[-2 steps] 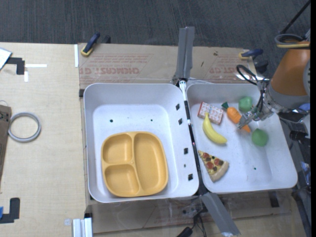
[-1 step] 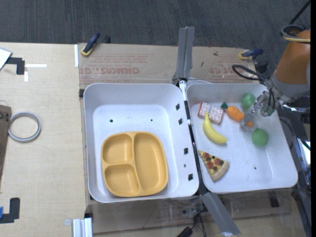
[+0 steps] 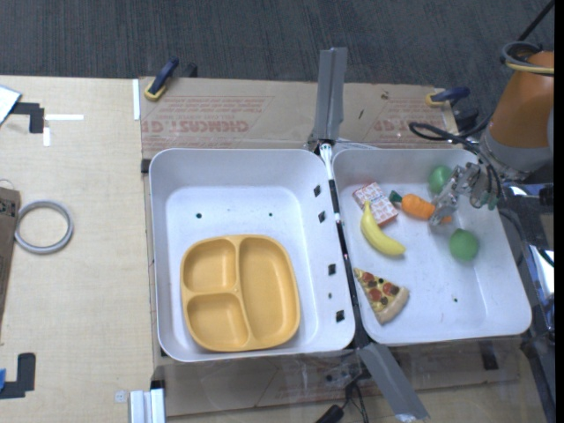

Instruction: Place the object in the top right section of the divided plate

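The yellow divided plate (image 3: pixel 264 293) lies in the left bin (image 3: pixel 229 183), toward its front, with nothing in its three sections. My gripper (image 3: pixel 443 210) hangs low over the right bin (image 3: pixel 493 311), at the back right. It is just right of an orange carrot (image 3: pixel 416 205) and close to its end; whether it touches the carrot is not clear. A green lime-like fruit (image 3: pixel 439 178) lies just behind the gripper. A green ball (image 3: pixel 463 245) lies just in front of it.
Also in the right bin are a yellow banana (image 3: pixel 381 233), a pink-and-red wafer block (image 3: pixel 376 203) and a pizza slice (image 3: pixel 382 293). A metal divider (image 3: pixel 331 95) stands between the bins at the back. A tape roll (image 3: pixel 40 226) lies on the bench at far left.
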`<state>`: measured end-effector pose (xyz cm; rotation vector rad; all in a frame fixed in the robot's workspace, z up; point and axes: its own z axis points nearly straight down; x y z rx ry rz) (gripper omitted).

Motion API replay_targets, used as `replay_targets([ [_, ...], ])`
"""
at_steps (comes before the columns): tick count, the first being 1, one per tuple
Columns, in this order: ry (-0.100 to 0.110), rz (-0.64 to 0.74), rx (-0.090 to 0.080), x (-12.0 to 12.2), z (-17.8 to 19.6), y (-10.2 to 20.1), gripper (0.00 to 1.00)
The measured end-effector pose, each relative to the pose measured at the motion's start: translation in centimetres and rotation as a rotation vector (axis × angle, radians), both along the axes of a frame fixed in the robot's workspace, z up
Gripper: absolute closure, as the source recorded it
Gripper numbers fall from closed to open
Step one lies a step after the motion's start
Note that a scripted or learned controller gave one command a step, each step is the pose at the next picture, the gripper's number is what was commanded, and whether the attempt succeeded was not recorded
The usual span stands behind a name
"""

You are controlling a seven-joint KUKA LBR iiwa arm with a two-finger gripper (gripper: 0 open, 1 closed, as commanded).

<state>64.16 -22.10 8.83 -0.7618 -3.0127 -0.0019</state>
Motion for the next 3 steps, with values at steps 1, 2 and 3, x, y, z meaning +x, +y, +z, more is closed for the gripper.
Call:
replay_targets([
  [1, 0.001, -0.201, 0.000, -0.2, -0.1, 0.5, 1.00],
  [2, -0.002, 0.058, 0.003, 0.5, -0.2, 0.3, 1.00],
  [3, -0.039, 0.472, -0.002, 1.0, 0.5, 0.0, 1.00],
])
